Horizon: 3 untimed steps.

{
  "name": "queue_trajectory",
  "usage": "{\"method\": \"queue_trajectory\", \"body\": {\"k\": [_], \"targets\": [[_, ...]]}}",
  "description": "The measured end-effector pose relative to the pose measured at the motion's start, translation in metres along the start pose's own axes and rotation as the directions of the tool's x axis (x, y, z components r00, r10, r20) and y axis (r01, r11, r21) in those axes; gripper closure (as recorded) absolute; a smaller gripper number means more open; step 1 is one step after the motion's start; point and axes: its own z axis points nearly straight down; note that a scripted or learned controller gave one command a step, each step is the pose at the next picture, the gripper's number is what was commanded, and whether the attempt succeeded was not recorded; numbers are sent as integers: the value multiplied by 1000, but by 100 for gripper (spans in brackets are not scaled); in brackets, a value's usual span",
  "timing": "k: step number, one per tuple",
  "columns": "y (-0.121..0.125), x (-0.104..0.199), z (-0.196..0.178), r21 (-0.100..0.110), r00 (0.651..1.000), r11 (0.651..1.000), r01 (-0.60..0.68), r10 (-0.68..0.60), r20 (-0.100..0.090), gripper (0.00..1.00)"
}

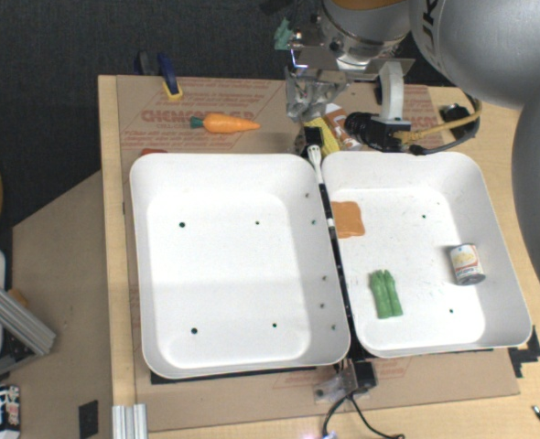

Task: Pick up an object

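Landmark: the seam [328,236] where the two white bins meet, running from the far edge toward the near edge of the bench.

Bins, two. The left bin [151,273] lies just left of the seam, its floor bare apart from four small dark dots, so it offers wide open room from rim to rim. The right bin [490,327] lies just right of the seam and holds three things.

Things in the right bin, three, one of each:
- one orange flat piece [348,219], just right of the seam, near its middle stretch, close against the bin's inner rim.
- one green vegetable piece [385,294], right of the seam toward its near end, with clear floor around it.
- one small can [467,264], well right of the seam, lying on its side near the bin's outer wall.

Things outside the bins, beyond the seam's far end: one toy carrot [230,124] to the left on the cardboard sheet [124,135]; one blue-and-yellow clamp [168,75] further left still.

Gripper [308,108], one: above the seam's far end, outside both bins. Its fingers blur into the clutter behind them; whether they are wide or narrow cannot be told, and nothing can be made out between them.
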Motion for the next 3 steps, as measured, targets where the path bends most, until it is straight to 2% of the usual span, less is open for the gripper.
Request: {"method": "queue_trajectory", "body": {"k": [1,2,3], "targets": [[9,122,20,-8,1000,1000,2,-2,-2,100],[-10,107,1,-8,1000,1000,-11,11,3,100],[-12,109,-27,-15,1000,1000,-9,9,2,100]]}}
